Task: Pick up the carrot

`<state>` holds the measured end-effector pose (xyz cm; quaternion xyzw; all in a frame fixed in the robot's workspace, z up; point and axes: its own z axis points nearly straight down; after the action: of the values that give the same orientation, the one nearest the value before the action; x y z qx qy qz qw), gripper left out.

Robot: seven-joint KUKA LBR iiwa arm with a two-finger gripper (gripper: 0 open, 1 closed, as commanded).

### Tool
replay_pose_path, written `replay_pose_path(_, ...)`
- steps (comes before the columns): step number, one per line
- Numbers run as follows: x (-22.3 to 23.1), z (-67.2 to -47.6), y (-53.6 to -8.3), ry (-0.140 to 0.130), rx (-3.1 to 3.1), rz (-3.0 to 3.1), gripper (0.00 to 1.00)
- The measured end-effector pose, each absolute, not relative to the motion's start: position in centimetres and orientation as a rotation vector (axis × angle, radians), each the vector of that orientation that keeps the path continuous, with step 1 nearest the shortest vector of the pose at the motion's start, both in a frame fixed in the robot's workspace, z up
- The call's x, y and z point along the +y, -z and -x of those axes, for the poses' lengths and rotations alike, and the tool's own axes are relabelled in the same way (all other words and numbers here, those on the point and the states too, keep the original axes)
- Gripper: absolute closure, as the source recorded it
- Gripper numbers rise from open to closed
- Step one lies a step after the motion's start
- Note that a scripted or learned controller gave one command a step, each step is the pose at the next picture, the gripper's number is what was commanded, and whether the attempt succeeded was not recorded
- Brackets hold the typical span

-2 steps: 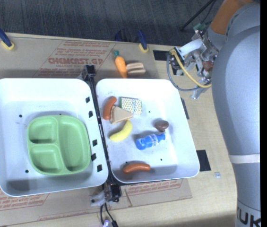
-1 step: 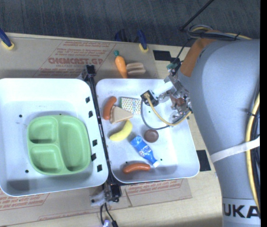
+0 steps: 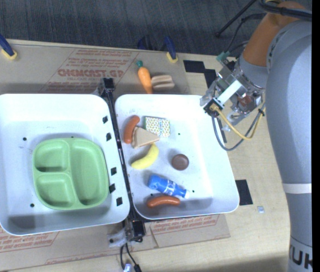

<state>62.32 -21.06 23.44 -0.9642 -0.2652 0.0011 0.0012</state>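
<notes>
The carrot (image 3: 144,78), orange with a green top, lies on the cardboard just behind the right bin's (image 3: 219,169) back rim, outside both bins. My gripper (image 3: 238,100) hangs over the right bin's far right corner, well to the right of the carrot and apart from it. Nothing is seen held in it.
A small bun (image 3: 162,83) lies right beside the carrot. The right bin holds a red sausage (image 3: 130,128), a patterned block (image 3: 157,126), a tan wedge (image 3: 144,137), a banana (image 3: 145,157), a brown ball (image 3: 180,162), a blue can (image 3: 167,186) and another sausage (image 3: 162,202). A green divided plate (image 3: 69,173) sits in the left bin.
</notes>
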Motion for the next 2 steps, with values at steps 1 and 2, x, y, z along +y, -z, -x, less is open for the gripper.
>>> replay_pose_path(1, -20.9, -64.4, -9.1, -0.007, -0.694, 3.059, 0.0)
replay_pose_path(2, -21.1, -61.5, -21.9, -0.003, -1.181, 2.91, 0.0)
